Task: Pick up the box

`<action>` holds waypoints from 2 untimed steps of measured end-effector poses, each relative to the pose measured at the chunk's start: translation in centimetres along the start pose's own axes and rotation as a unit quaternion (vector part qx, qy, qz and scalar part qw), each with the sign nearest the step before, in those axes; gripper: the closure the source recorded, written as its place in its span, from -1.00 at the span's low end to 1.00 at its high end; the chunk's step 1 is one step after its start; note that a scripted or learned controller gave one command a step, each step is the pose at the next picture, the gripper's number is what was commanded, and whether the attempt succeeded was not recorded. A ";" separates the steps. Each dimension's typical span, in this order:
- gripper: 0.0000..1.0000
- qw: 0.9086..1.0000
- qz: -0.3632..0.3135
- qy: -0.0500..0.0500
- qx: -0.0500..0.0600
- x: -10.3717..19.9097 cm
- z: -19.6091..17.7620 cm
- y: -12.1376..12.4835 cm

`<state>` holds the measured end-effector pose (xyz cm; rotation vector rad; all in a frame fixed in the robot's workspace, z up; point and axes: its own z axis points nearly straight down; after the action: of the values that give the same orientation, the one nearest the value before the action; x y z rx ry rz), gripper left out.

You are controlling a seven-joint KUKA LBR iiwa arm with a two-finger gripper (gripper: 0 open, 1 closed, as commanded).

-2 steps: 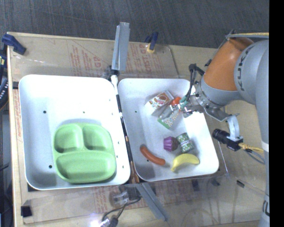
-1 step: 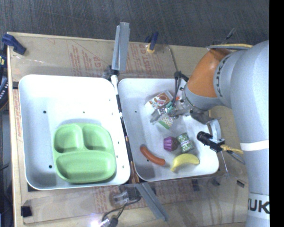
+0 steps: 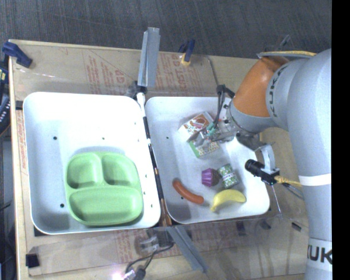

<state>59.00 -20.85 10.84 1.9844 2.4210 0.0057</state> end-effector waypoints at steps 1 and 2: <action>1.00 0.999 0.038 0.003 0.005 1.9 -16.6 2.0; -1.00 0.999 0.038 0.003 0.005 1.9 -16.6 2.0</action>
<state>60.39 -18.51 27.45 2.0820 2.3531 0.0006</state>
